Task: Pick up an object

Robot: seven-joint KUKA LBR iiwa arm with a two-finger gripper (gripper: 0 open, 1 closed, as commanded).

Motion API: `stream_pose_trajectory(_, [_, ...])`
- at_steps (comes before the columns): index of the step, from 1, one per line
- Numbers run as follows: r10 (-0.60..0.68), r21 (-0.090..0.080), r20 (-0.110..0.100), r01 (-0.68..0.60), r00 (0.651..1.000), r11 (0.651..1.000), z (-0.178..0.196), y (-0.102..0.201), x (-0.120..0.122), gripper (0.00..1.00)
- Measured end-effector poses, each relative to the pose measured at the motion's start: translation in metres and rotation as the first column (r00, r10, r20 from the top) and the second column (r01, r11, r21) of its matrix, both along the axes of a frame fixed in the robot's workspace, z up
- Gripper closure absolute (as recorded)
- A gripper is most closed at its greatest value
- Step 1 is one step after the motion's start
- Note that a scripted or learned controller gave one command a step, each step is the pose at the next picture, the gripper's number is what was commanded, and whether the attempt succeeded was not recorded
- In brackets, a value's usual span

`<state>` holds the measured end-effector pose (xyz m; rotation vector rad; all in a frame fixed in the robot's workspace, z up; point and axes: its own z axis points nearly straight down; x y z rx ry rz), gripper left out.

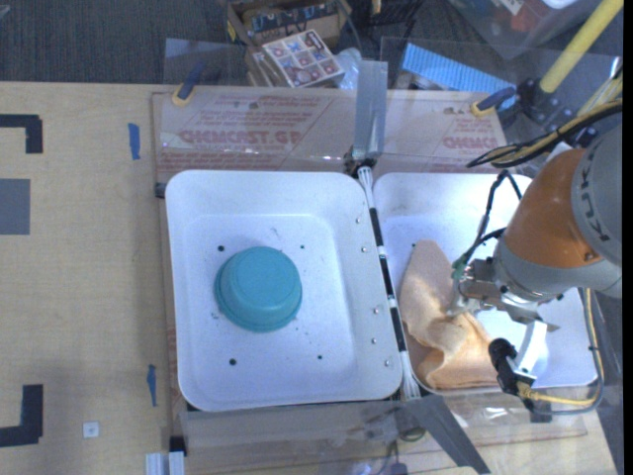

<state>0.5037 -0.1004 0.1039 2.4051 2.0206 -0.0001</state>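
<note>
A teal round bowl [259, 287] lies upside down in the left bin [198, 206]. An orange-tan crumpled cloth [440, 325] lies in the right bin [425, 206], along its left wall and front edge. My gripper [463, 300] hangs from the grey and orange arm [554, 226], which comes in from the right. The gripper is low over the cloth's right side, at or just on the fabric. The wrist body covers its fingers.
Clear plastic sheets and a metal divider [371, 107] stand behind the bins. Cables [514, 181] trail along the arm over the right bin. The wooden bench [69, 265] spreads out to the left with black and blue tape marks.
</note>
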Motion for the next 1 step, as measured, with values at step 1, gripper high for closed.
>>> stream_pose_trajectory(1, [0.295,-0.001,0.001,-0.295,0.956,0.956,0.074,-0.0091,0.0399,1.0])
